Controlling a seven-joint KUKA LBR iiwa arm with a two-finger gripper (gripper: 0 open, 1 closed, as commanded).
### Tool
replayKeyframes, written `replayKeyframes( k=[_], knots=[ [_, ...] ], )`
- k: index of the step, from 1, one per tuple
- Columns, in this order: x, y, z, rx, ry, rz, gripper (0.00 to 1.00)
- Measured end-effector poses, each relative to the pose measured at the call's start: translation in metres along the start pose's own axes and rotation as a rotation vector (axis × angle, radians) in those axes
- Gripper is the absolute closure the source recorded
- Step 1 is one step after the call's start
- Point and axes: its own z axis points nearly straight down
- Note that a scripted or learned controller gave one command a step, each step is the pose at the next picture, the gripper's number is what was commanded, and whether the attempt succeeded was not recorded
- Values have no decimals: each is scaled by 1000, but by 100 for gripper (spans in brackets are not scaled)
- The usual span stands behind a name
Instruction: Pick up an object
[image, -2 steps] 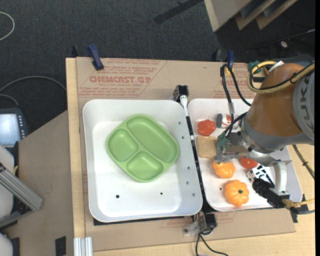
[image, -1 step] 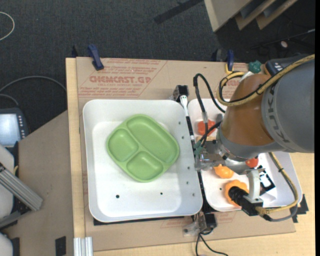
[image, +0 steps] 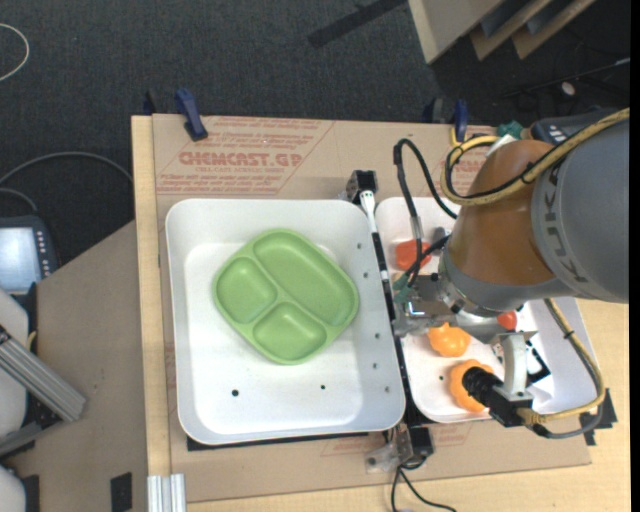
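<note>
Camera view looks down on an orange ball at the near edge of the right bin. Another orange piece lies just behind it. The big grey arm bends low over this bin. Farther left, a green plate sits in the left bin.

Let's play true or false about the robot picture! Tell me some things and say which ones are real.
1. The green plate lies in the left bin. True.
2. The green plate has three compartments. True.
3. The arm hangs over the left bin. False: it is over the right bin.
4. The orange things are in the left bin. False: they sit in the right bin.
5. The bins rest on a cardboard sheet with red print. True.
</note>
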Motion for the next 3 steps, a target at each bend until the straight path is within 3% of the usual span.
replayKeyframes(
  k=[1, 2, 3],
  knots=[
    [85, 1, -123, -14, 6, -13, 100],
    [48, -1, -48, 9, -3, 5, 100],
    [75, 1, -186, -17, 4, -6, 100]
  ],
)
